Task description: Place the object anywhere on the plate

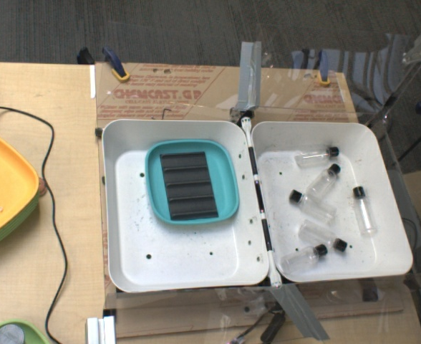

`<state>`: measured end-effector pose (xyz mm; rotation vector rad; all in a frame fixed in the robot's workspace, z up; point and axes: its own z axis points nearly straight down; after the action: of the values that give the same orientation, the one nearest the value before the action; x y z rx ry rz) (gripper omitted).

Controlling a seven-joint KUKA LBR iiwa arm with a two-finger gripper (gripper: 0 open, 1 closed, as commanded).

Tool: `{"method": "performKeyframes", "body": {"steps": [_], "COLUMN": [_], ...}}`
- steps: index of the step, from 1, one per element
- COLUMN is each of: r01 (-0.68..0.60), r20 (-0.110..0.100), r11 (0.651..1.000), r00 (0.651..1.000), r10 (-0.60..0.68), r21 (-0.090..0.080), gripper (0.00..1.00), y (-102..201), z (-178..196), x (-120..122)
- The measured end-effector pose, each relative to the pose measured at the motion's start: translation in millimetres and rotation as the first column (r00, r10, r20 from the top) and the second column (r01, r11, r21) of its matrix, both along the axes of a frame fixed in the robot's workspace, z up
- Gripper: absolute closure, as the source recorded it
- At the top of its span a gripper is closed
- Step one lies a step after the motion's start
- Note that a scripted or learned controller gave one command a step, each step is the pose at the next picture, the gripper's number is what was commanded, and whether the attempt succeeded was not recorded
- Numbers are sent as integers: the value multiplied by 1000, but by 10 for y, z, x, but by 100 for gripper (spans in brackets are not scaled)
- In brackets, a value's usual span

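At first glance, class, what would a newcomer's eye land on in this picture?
First the teal plate in the left bin, a black ridged block lying on it. Next, the clear vials with black caps scattered across the right bin. Yellow dishes sit stacked at the bench's left edge.

Left protective film sheet: red print, partly legible, "CHEMCAST.GP".
Right protective film sheet: red print of the same pattern, faint, only fragments readable.
Smaller red lines on both sheets: too small to read.

Teal plate lies open from above; vials scattered apart.
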<state>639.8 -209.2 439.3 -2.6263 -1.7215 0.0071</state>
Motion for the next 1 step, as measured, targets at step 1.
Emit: {"method": "performKeyframes", "body": {"steps": [1], "r01": [93], "r20": [1], "r11": [996], "r00": [996], "r10": [-93], "r21": [0], "gripper": [0], "y": [-41], "z": [5], "x": [199]}}
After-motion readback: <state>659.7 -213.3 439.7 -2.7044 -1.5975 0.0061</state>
